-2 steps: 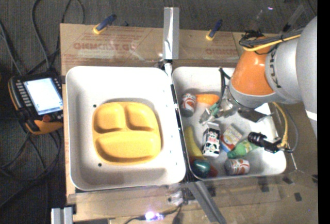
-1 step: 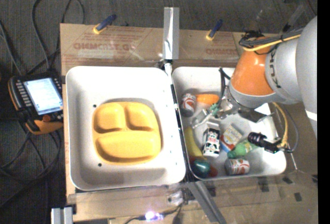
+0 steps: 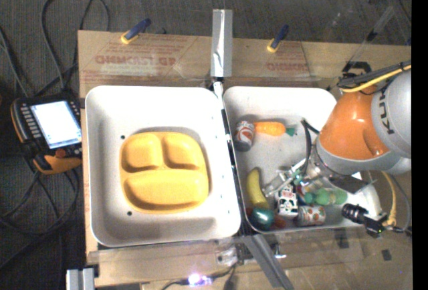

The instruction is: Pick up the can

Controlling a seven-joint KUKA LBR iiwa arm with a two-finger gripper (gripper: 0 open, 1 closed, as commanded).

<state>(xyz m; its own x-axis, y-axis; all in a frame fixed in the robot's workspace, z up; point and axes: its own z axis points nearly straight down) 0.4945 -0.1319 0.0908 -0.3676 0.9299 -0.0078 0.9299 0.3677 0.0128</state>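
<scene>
Reaching down into the right-hand shallow white bin [image 3: 321, 98], the 2-finger gripper [image 3: 292, 183] hangs among the clutter at that bin's lower middle, and its metal parts blur into the items beneath, so whether it is released or clenched on anything cannot be told. Just below it sit a small white carton with black cow patches [image 3: 287, 202] and, beside that toward the near rim, a short red-and-white labelled can lying on its side [image 3: 310, 215]; a second small red-and-white can [image 3: 244, 135] lies well apart, up by the divider near an orange plastic carrot [image 3: 270, 127]. The nearer can lies below and slightly right of the gripper, its long axis running roughly left to right, so a grasp would probably call for closing across that axis. A yellow plastic banana [image 3: 255, 187] and a dark green rounded fruit [image 3: 262, 216] lie to the left. The left white bin [image 3: 100, 148] holds a yellow 3-compartment tray [image 3: 164, 172].
</scene>
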